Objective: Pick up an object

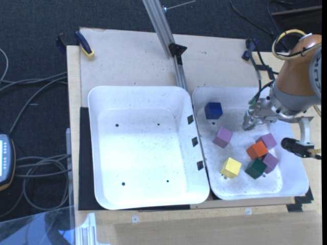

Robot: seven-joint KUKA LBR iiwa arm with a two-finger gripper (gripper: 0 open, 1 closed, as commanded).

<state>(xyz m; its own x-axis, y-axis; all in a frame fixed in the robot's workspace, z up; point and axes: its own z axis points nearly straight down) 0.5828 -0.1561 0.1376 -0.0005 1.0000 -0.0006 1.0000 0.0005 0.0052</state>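
Two white bins sit side by side on a pale bench board [133, 55], and going by their contents the pick has not been made yet. Starting at the left of the camera view, dark carpet carries loops of grey cable [30, 137] and the edge of a small device [4, 160] with a lit face. On the board's far left corner lies a blue-and-yellow clamp [84, 44]. The left bin [102, 111] comes next, its floor speckled with fine dark marks. A slanting metal pole [161, 22] rises from between the two bins toward the top of the view.

The right bin [286, 185] holds every candidate: a blue cube [213, 110] toward the back, a light purple cube [223, 137] near the middle, a yellow cube [231, 168] toward the front, then a tight cluster further right of an orange cube [257, 149], a green cube [255, 168] and two purple blocks [269, 152] touching or nearly touching one another. All of them appear to rest on the bin floor.

The gripper [250, 122] hangs over the back right part of this bin, between the blue cube and the cluster, with nothing visibly between its fingers (whether they are spread or closed I cannot tell at this angle). Above it is the arm's orange band [296, 73], trailing cables.

Judging from this, the whole job remains: choose a cube, descend, close, lift. The lone cubes look easier than the crowded cluster.
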